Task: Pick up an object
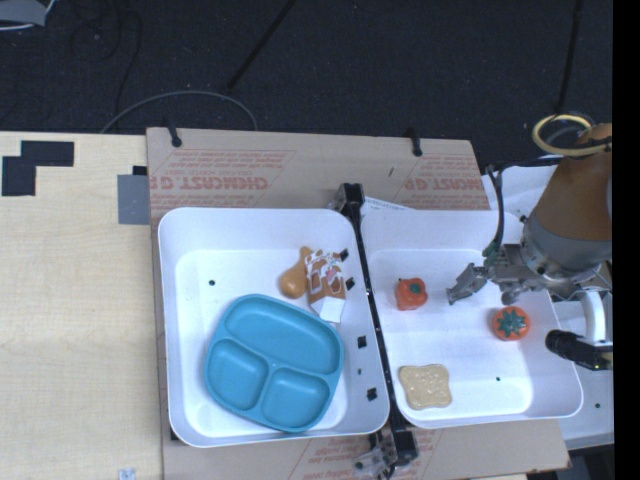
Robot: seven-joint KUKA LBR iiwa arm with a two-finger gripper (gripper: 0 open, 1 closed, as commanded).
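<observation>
- The fingers (468, 286) hang over the right bin (560, 403), reaching in from the right on a grey arm (572, 218) with an orange band at the wrist.
- They are parted a little, the dark tips splayed, and nothing sits between them.
- A tomato (410, 293), red-orange with a green top, lies on the bin floor just to the left of the fingers, near them but apart.
- A second tomato (510, 323) lies to the right of the fingers and a bit nearer the front, close under the wrist.
- A slice of toast (425, 386), pale tan, lies flat toward the front of the same bin, below and left of the fingers, well apart from them.
- The left bin (185, 268) stands farther left, past the divider where the two bins meet.
- In it a blue tray (272, 362) with three compartments lies tilted, taking up most of the floor.
- Behind the tray, near the divider, is a small brown-and-white toy (318, 274); what it is cannot be told.
- Both bins rest on a sheet of cardboard (300, 173) with red print, on the pale wooden surface (70, 318).
- Beyond the surface the floor (330, 48) is dark, with cables running across it.
</observation>
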